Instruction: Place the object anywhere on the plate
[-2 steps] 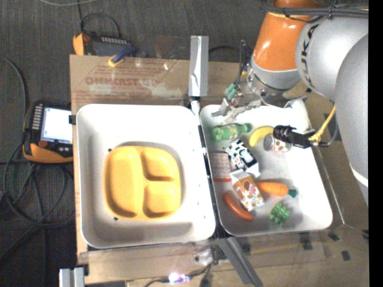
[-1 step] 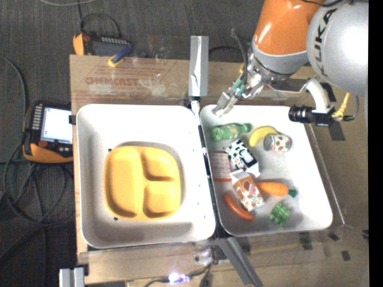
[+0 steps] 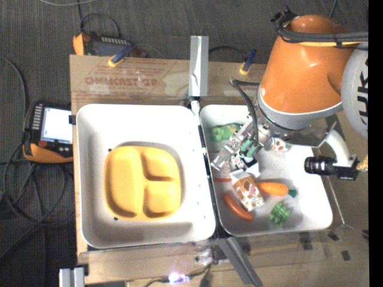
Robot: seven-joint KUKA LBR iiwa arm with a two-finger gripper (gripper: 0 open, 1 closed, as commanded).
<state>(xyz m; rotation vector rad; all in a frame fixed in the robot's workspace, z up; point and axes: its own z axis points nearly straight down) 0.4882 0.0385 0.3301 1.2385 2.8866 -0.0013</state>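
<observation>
1. The step in hand looks like the pick: the yellow divided plate [image 3: 143,181] sits bare in the left bin [image 3: 90,220], and all the toy food lies in the right bin [image 3: 326,217], so nothing has been delivered.

2. The gripper [image 3: 238,147] hangs low over the upper-left part of the right bin, beneath the arm's orange band [image 3: 302,64]. Whether it is spread or pressed together cannot be told; the metal parts blur into the clutter under them, and nothing can be seen pinched.

3. Which object is the target is not certain. Nearest the gripper are a green toy [image 3: 224,131] just beside it toward the bin's far-left corner, and a small printed carton [image 3: 247,193] just below it.

4. Farther off toward the near side lie a toy carrot [image 3: 274,189], touching the carton's right edge, a red sausage-shaped piece [image 3: 238,208] along the carton's lower left, and a green broccoli-like toy [image 3: 279,213].

5. The next move calls for a firm hold on one item, a lift above the bin walls, and a carry leftward over the divider [image 3: 205,160] to the plate, well apart from the gripper.

6. Crowding is the risk: a neighbour may be nudged or the hold missed.
</observation>
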